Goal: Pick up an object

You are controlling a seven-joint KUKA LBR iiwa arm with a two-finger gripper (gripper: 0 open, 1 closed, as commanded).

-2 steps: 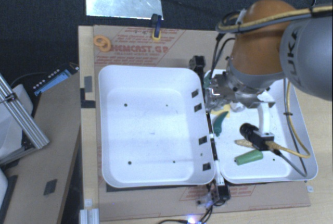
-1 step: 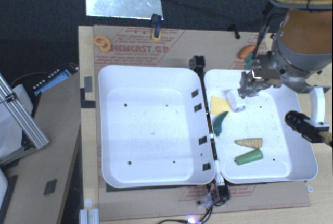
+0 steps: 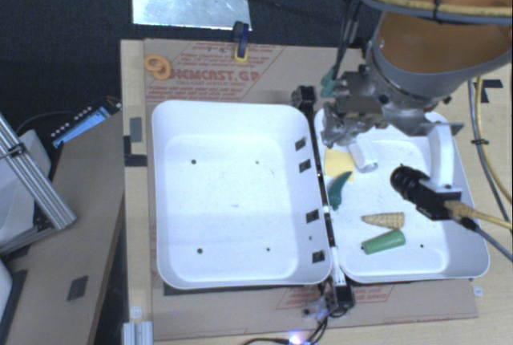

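Camera view — gripper (image 3: 346,129) above yellow piece (image 3: 337,164) — grip state cannot be told.

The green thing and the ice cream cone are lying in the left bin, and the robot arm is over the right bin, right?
Not quite. The camera view shows the green thing and the ice cream cone lying in the right bin, not the left bin. The robot arm is over the right bin.
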